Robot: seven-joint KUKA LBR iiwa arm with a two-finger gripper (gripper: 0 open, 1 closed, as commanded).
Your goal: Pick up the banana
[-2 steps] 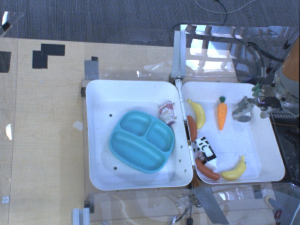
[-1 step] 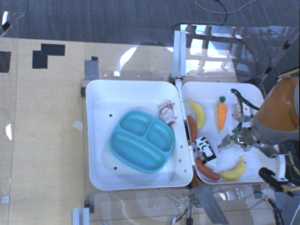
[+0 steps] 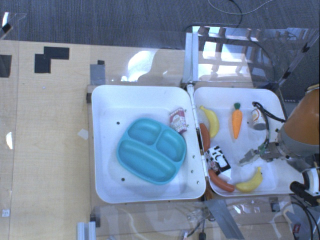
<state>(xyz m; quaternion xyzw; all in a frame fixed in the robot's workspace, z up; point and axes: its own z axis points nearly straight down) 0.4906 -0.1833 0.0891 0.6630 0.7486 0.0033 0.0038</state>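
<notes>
Bins stand side by side on the bench (image 3: 50, 149). We note that the left bin (image 3: 107, 184) carries a blue divided plate (image 3: 151, 150) and a small red-and-white packet (image 3: 178, 120) near the shared wall. The right bin (image 3: 272, 100) carries two bananas — one banana (image 3: 211, 120) upright by the left wall, the second banana (image 3: 251, 180) at the front edge, curving upward to the right. A toy carrot (image 3: 236, 121) lies in the middle, a red sausage (image 3: 220, 181) touches the front banana's left tip, a second sausage (image 3: 204, 136) runs along the left wall, and a black-and-white card (image 3: 217, 159) sits between them. The gripper (image 3: 248, 157) hangs just above the front banana, nothing between its tips; we cannot tell how its jaws are set. The arm (image 3: 302, 129) enters from the right.
</notes>
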